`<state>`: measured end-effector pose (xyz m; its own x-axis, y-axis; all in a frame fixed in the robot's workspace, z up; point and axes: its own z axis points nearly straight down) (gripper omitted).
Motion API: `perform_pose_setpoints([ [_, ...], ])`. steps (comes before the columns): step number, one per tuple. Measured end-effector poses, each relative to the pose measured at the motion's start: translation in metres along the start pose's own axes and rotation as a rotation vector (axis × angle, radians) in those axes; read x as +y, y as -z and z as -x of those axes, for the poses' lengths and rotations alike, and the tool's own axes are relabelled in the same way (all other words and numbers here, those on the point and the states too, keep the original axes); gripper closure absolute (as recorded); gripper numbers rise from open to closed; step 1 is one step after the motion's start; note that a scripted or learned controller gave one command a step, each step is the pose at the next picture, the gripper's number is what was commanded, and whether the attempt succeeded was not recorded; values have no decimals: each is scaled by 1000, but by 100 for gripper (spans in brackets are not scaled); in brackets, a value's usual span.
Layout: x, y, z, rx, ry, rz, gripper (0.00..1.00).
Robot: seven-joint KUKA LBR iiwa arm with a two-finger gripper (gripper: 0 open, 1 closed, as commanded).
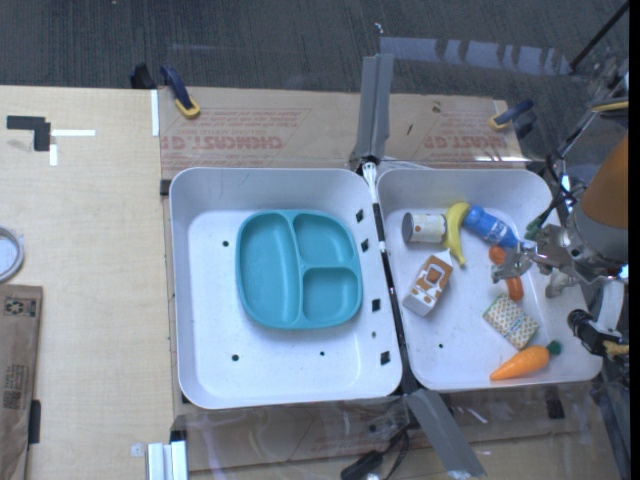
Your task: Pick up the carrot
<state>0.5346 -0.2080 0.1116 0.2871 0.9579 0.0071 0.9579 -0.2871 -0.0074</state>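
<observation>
Camera view: two shallow white bins were seen from above at a slant, set side by side on a wooden bench.
Left bin [200,298]: a teal divided plate [299,268] with three compartments was laid near its middle.
Right bin [440,363]: several small things were scattered inside it.
Carrot [520,362]: an orange carrot with a green tip was found lying near the front right corner of the right bin, well apart from the gripper.
Other contents: a small can [425,228] on its side, a yellow banana [457,231], a blue bottle [491,226], a brown and white carton [429,285] and a patterned packet [509,320] just behind the carrot.
Gripper [516,265]: it was positioned low over the right side of the right bin, beside a small orange item [514,288].
Gripper state: whether the gripper was wide, narrow or holding something could not be told.
Arm [605,203]: it was seen reaching in from the right edge.
</observation>
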Motion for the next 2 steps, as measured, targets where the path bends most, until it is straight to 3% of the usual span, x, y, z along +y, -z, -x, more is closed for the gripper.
perform_pose_setpoints([
  [1, -49, -16, 18, -4, 359, 15, 0],
  [2, -47, -16, 22, 0, 457, 12, 0],
])
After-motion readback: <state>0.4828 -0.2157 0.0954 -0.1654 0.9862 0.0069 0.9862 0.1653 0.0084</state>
